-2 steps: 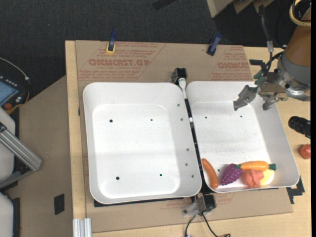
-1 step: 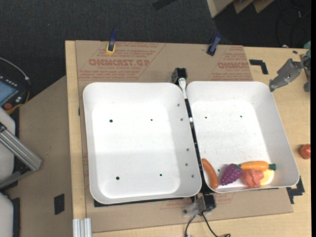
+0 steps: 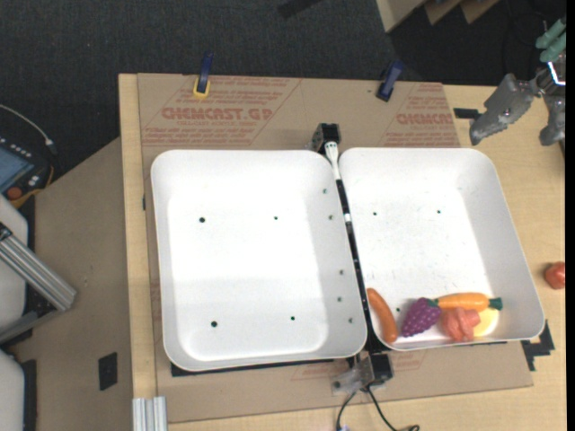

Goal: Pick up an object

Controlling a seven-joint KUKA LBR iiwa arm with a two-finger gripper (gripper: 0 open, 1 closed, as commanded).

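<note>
Several toy foods lie in the near corner of the right bin (image 3: 449, 196): an orange-brown sausage (image 3: 382, 315), a purple bunch of grapes (image 3: 420, 316), an orange carrot with a green tip (image 3: 465, 301), a red piece (image 3: 458, 324) and a yellow piece (image 3: 486, 324) behind it. My gripper (image 3: 526, 122) hangs at the far right, beyond the right bin's back corner and far from the toys. Its two grey fingers (image 3: 499, 112) are spread apart, open, with nothing between them.
The left bin (image 3: 243, 259) lies beside the right one, with a black hinge strip (image 3: 346, 232) between them. A small red object (image 3: 555, 276) sits on the bench outside the right bin's right rim. Blue clamps (image 3: 389, 81) hold the cardboard at the back.
</note>
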